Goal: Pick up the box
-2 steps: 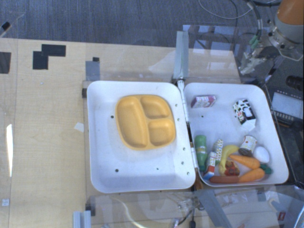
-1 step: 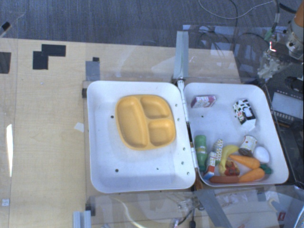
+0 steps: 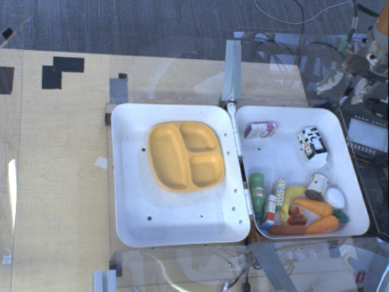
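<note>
Wooden bench [image 3: 55, 163], two white bins: the left bin [image 3: 130, 224] holds a yellow tray [image 3: 185, 155], the right bin [image 3: 347, 163] the clutter. Nothing is lifted yet; the box [image 3: 260, 129] lies far below-left of the gripper [image 3: 364, 72], whose jaws cannot be made out. A cow-print carton [image 3: 312, 142] lies between them; a bottle [image 3: 257, 190] and carrots [image 3: 316, 207] crowd the near end.

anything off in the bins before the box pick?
Nothing spilled or broken. The right bin has most items heaped in its near corner: bottle, carrots, egg. The black-and-white box lies apart and tilted. The yellow tray sits flat in the left bin.
</note>
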`<state>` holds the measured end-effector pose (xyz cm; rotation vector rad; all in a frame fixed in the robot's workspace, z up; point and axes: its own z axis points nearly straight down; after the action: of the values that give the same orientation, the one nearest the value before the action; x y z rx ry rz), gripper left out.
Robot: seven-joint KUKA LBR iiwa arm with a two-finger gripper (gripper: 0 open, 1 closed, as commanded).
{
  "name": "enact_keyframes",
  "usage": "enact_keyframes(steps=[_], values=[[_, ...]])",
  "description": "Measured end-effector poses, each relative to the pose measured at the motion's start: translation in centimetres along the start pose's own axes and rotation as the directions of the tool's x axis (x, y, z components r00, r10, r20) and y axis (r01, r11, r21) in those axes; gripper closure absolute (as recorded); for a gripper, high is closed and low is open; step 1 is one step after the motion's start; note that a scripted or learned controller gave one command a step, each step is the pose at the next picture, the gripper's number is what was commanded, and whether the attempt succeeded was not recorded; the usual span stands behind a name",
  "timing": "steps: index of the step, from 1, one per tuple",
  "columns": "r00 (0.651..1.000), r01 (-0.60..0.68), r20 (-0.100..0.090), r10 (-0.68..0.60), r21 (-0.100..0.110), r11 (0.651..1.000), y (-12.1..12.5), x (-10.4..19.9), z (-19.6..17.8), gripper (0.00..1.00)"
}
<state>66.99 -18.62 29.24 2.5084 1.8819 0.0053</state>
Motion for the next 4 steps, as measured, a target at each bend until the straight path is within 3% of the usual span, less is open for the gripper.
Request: enact_keyframes(steps=[1, 2, 3, 4], values=[[0.995, 0.096, -0.002, -0.096, -0.017, 0.995, -1.0, 4.7, 15.9, 0.00], [0.996, 0.086, -0.002, -0.086, 0.000, 0.996, -3.0, 10.1, 20.4, 0.00], [0.990, 0.144, -0.003, -0.144, -0.002, 0.990, -8.5, 8.3, 20.3, 0.00], [0.976, 0.219, -0.002, -0.219, -0.007, 0.976, -12.6, 4.3, 20.2, 0.00]])
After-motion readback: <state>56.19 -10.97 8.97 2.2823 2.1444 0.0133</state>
